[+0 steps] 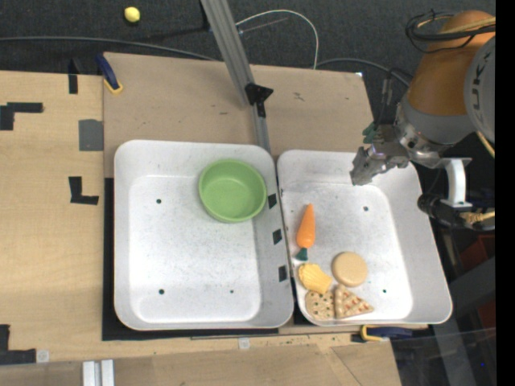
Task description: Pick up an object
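Two white bins side by side on the bench. Left bin (pixel 137 240) holds a green bowl (pixel 232 190) near its upper right corner. Right bin (pixel 402 240) holds a toy carrot (pixel 306 227) at its left side, upright in frame; below it, clustered at lower left of that bin: a yellow piece (pixel 315 278), a round tan biscuit (pixel 350 268), a dotted cracker (pixel 319 305), a pizza-like wedge (pixel 352 303). Gripper (pixel 364 169) over the right bin's upper edge, up and right of the carrot, well apart from it. Grip state: cannot tell. Small yellow ball (pixel 132 14) at upper left, off the bench.
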